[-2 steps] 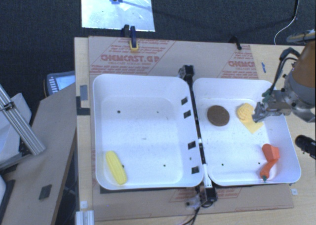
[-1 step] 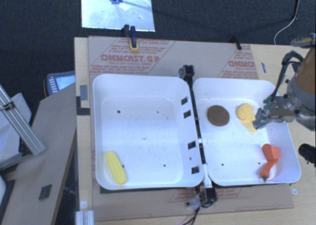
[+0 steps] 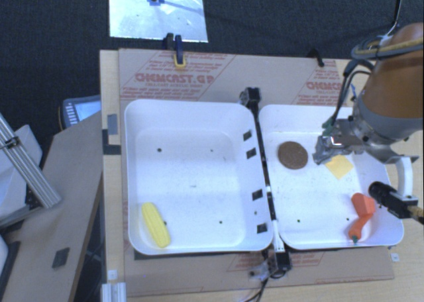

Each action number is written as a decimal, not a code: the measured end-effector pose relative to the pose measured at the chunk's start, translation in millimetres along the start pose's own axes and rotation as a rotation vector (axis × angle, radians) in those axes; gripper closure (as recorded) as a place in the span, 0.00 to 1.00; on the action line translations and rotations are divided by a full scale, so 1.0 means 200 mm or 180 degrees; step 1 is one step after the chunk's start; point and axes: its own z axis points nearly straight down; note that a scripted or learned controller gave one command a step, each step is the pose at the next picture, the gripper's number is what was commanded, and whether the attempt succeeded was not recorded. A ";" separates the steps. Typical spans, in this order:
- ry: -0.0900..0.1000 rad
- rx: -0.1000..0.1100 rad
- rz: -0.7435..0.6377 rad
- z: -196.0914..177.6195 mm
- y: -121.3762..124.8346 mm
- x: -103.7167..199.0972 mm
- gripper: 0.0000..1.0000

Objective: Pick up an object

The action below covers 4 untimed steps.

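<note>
Four things lie spread across the two white bins, so I have choices. My gripper hangs low over the right bin, between the brown cookie and the yellow cheese wedge, close to both. From this slanted view I cannot tell how it is set, nor whether it has reached the bin floor; nothing shows between its tips, so I claim no hold.

The cookie sits toward the bin's back edge, near the divider between the bins. The cheese wedge lies just beside my tool on the side away from the divider, perhaps partly under it. An orange carrot rests in the front corner farthest from the divider, well apart from my tool. A yellow corn cob lies alone in the left bin, in its front corner away from the divider.

I judge I am lined up on the cheese wedge or the cookie, since my arm reaches in over that side and both lie flat and apart enough to be taken singly. Flat, thin pieces may slip out of a pinch.
</note>
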 end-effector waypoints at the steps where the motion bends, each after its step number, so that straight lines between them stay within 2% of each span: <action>1: -0.0009 -0.0013 0.0009 0.05 0.32 -0.07 1.00; 2: -0.0005 -0.0009 -0.0001 0.00 0.31 -0.06 1.00; 3: -0.0017 0.0000 0.0050 0.12 0.35 -0.48 1.00; 4: 0.0000 -0.0010 0.0010 -0.15 0.10 -0.21 1.00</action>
